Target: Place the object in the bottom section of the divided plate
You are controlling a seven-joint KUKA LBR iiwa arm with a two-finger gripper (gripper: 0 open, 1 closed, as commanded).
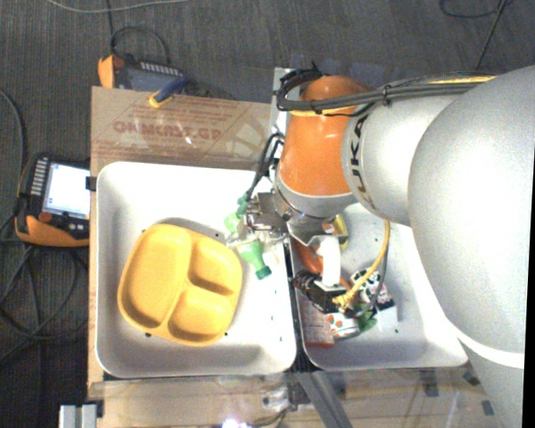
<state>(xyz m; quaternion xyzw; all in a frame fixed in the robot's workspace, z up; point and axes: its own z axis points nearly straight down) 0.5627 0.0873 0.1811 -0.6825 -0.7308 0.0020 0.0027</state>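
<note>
A yellow divided plate [182,283] lies in the left white bin [134,193], with one large section on its left and two smaller ones on its right. My gripper [251,236] hangs just off the plate's upper right rim, under the orange wrist band [315,162]. A small green object [261,269] pokes out just below the gripper, over the bin floor between the plate and the bin's right wall. More green bits [235,221] show beside the gripper's left side. Whether the green object is held or lying on the bin floor is not visible.
The right bin [404,345] holds a pile of several small objects [345,304] in red, yellow, green and white, partly under the arm. A cardboard sheet [178,132] lies behind the left bin. An orange handheld device [53,202] sits off the bench at the left.
</note>
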